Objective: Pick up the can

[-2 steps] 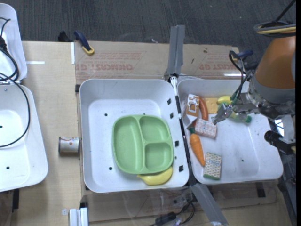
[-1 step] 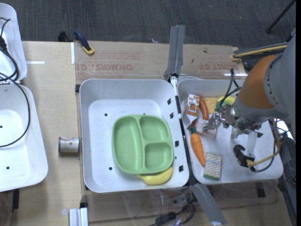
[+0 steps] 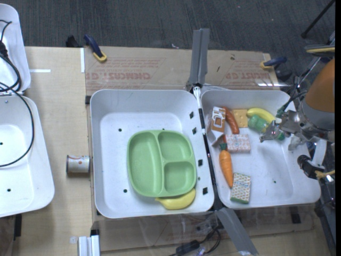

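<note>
The can (image 3: pixel 78 165) is small and silver with a reddish end. It lies on its side on the wooden bench, just outside the left wall of the left bin (image 3: pixel 101 143). My gripper (image 3: pixel 272 133) hangs far from it, over the right side of the right bin (image 3: pixel 277 191), close to a green toy fruit (image 3: pixel 257 123). The arm with its orange band (image 3: pixel 325 92) comes in from the right edge.
The left bin holds a green divided plate (image 3: pixel 162 161) with a yellow banana (image 3: pixel 176 200) at its front edge. In the right bin lie a carrot (image 3: pixel 226 167), a pink box (image 3: pixel 237 143), a green-yellow box (image 3: pixel 241 188), a sausage (image 3: pixel 232 122), a brown box (image 3: pixel 217 119) and another banana (image 3: pixel 259 112).
</note>
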{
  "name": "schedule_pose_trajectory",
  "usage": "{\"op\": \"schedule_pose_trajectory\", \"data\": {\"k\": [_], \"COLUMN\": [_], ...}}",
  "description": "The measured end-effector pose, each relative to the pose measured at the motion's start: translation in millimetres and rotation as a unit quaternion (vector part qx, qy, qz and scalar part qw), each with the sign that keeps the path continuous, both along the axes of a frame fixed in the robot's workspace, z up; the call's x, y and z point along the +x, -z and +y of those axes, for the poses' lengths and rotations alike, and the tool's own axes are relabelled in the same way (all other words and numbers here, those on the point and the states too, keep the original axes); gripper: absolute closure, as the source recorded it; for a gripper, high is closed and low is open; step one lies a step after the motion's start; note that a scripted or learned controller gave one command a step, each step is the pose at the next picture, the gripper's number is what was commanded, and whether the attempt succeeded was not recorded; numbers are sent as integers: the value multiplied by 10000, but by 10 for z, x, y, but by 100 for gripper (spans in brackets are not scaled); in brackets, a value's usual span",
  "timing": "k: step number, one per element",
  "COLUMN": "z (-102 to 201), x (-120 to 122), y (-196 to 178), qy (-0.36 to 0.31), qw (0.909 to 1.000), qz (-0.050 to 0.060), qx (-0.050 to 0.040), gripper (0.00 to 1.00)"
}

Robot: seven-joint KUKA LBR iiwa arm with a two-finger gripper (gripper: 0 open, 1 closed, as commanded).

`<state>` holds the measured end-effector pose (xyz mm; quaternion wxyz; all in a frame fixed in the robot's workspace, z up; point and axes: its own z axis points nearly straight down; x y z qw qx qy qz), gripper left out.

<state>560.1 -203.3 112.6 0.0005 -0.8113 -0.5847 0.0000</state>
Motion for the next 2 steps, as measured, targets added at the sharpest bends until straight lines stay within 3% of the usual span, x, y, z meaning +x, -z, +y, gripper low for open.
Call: {"op": "schedule_pose_trajectory", "data": {"k": [1, 2], "z": [212, 113], "x": [-131, 458], "y": [217, 213], "qy": [-216, -298], "qw": [9998, 9996], "qz": [16, 9], "qx": [-2, -10], "gripper": [0, 0]}}
